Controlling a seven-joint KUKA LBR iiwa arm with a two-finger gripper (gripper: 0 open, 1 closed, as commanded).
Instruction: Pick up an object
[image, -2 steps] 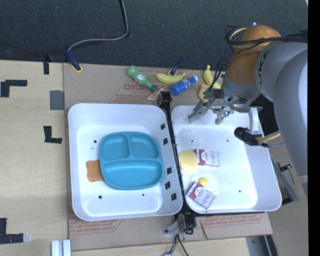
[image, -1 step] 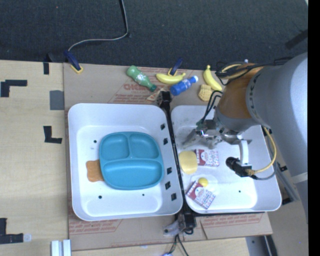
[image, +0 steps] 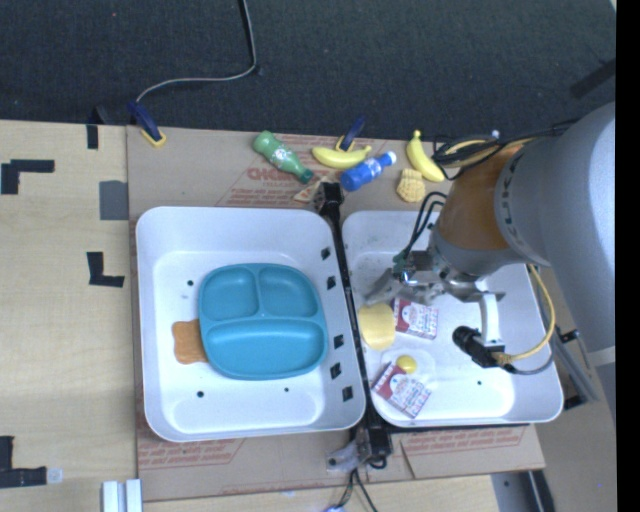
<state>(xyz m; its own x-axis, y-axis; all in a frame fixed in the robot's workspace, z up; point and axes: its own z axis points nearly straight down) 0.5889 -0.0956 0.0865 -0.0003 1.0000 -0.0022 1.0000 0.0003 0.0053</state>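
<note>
Here the gripper (image: 392, 282) sits low in the right bin (image: 520, 400), just above the pale yellow block (image: 377, 326); whether its fingers are apart or closed cannot be told. Beside that block, a red-and-white packet (image: 418, 318) lies partly hidden under the wrist.

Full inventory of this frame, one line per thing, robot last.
divided plate: 1, blue, left bin
toast slice: 1, orange-brown, left bin, beside the plate
left bin: 1, white
right bin: 1, white
yellow round piece: 1, right bin, near its left wall
red-white packets: 2, right bin
small yellow ball: 1, right bin
bananas: 2, yellow, behind bins
green bottle: 1, behind bins
blue bottle: 1, behind bins
gripper: 1, grey, over right bin
</note>
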